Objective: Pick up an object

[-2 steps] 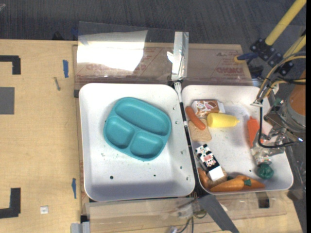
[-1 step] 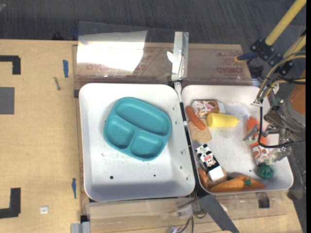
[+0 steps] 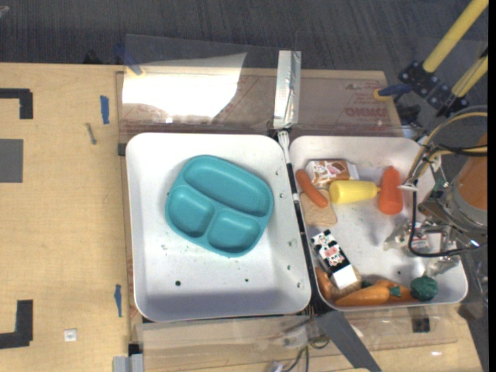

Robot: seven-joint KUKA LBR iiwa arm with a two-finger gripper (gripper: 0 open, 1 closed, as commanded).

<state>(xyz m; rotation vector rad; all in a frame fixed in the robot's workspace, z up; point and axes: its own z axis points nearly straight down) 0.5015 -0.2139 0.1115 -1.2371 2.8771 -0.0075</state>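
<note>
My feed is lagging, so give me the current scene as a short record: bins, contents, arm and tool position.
left bin: holds a teal divided plate
right bin: holds toy food
right bin contents: yellow piece, orange-red piece, hot dog, black-and-white carton, carrot, green piece
arm: enters from the right edge, over the right bin
tool: low at the right bin's right side, near the green piece
tool state: cannot tell
held object: none seen between the fingers
</note>
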